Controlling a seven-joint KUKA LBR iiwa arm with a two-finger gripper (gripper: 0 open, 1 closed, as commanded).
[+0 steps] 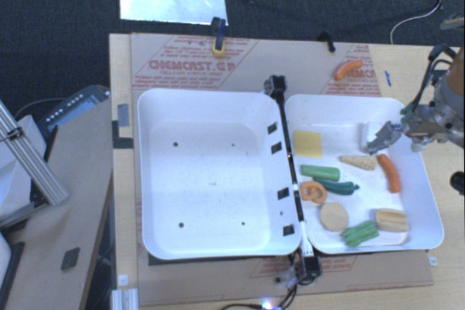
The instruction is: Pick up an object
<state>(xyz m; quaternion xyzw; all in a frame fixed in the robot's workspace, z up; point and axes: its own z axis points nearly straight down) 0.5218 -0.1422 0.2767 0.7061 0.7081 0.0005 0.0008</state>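
Where tool hovers, corn below-left

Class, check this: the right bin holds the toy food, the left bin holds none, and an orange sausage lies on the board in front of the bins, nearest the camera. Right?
One error. The camera view shows the orange sausage on the board behind the right bin, not in front of the bins. The toy food is in the right bin, and the left bin holds none.

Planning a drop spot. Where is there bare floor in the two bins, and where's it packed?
Left bin: floor bare wall to wall. Right bin: a bare strip along the far wall, beyond the yellow square. Crowded: its near half, with green pepper, orange ring, tan disc, sausage. Gripper hangs over its right side.
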